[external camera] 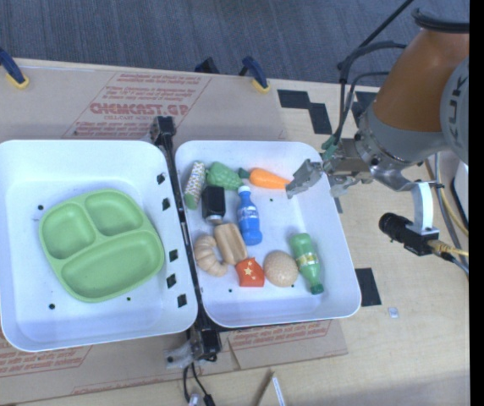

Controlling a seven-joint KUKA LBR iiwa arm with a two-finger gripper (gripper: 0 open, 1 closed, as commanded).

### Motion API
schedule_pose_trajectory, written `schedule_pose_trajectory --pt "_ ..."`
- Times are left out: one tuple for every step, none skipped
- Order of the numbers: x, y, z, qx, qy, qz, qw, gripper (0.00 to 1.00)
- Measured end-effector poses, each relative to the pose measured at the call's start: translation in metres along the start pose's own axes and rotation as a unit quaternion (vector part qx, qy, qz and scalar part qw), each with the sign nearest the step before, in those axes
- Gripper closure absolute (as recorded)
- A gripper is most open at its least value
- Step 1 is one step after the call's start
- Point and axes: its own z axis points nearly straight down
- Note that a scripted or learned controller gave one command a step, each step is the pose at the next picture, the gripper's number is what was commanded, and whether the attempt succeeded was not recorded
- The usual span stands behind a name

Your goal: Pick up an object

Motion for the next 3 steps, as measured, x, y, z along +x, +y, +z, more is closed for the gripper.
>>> schedule_pose_trajectory --pt "0.039 0.084 0.104 0.001 0.000 -0.001 1.0000 0.00" --pt "0.016 0.087 0.195 0.001 -0.001 0.000 1.0000 0.00" --pt "0.016 0.087 0.184 0.001 -0.001 -0.002 1.0000 1.00"
